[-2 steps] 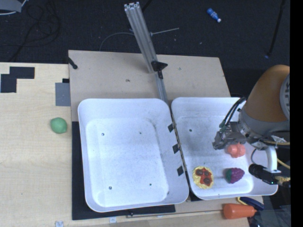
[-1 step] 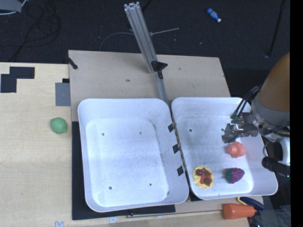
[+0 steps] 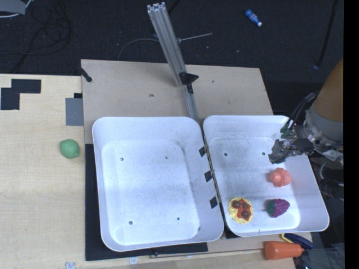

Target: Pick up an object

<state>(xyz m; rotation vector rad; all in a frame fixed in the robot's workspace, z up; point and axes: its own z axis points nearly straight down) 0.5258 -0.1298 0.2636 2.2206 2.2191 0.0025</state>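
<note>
Hovering my dark two-finger gripper in the right shallow white bin, grip state unclear, just above the round pink toy; yellow pizza toy and purple grape toy nearby.

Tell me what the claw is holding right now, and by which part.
Nothing shows between its fingers. The claw hangs over the right bin, just above the pink object, apart from it.

Premises: a robotics laboratory test bench. Evidence: two white bins mounted on a plywood board left of the gripper; an aluminium extrusion post rising beyond it; loose cables on dark flooring far up-left; toy food props just beneath it.
</note>
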